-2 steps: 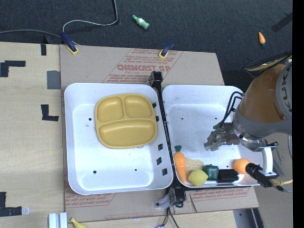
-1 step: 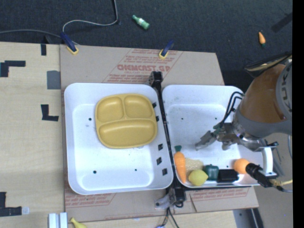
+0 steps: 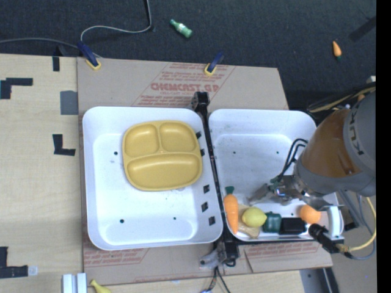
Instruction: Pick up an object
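Low in the right bin point(image 3: 263, 119), the hand point(image 3: 264, 191) sits near the front wall, metal fingers pointing left. Fingers look a little apart w/ nothing seen between them, but they're small and blurred, so can't tell for sure if open or closed. Arm point(image 3: 342, 151) comes in from the right, grey w/ orange band, covering the bin's right side.

Just in front of the hand, along the front wall, a row of small objects: carrot point(image 3: 231, 212) at the left end, lying lengthwise near the divider; lemon point(image 3: 254, 217) just right of it, nearest the fingertips but apart from them; dark green block point(image 3: 272, 222) touching the lemon's right side; black piece point(image 3: 292, 226) next; orange ball point(image 3: 310, 213) at the right end, under the wrist. Hand doesn't touch any of them as far as visible.

Left bin point(image 3: 98, 163) holds a yellow tray point(image 3: 162, 154) w/ three compartments, set toward the back, well apart from the hand.

Both bins rest on a cardboard sheet point(image 3: 177, 84) w/ red print, on the surface point(image 3: 36, 163). Beyond the cardboard, on dark floor point(image 3: 256, 23): a small green bottle point(image 3: 181, 28) and a thin cable point(image 3: 116, 29).
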Controlling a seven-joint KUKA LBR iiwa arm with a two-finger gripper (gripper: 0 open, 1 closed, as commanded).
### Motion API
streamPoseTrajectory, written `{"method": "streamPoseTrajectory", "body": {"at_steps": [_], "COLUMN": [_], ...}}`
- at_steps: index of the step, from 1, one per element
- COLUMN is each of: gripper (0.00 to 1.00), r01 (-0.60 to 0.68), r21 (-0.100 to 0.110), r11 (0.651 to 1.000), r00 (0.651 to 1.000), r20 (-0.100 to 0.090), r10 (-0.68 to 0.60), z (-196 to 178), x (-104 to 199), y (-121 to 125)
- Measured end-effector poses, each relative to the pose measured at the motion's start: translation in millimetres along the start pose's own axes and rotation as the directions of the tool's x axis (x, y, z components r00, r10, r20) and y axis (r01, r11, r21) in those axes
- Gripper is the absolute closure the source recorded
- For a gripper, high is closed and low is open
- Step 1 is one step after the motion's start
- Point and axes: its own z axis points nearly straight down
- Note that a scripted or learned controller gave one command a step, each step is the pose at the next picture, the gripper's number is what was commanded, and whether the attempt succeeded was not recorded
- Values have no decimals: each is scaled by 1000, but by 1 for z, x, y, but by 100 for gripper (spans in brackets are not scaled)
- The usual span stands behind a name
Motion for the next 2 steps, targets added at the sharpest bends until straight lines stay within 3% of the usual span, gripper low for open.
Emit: {"method": "streamPoseTrajectory", "body": {"at_steps": [1,2], "gripper": [100,100], "r01": [-1,2], "r21": [1,2], "r11": [1000,1000], "r00": [1000,1000], "r20": [0,-1], "r10": [1,-2], "z": [-9,-95], "x": [0,76], "y": [0,0]}}
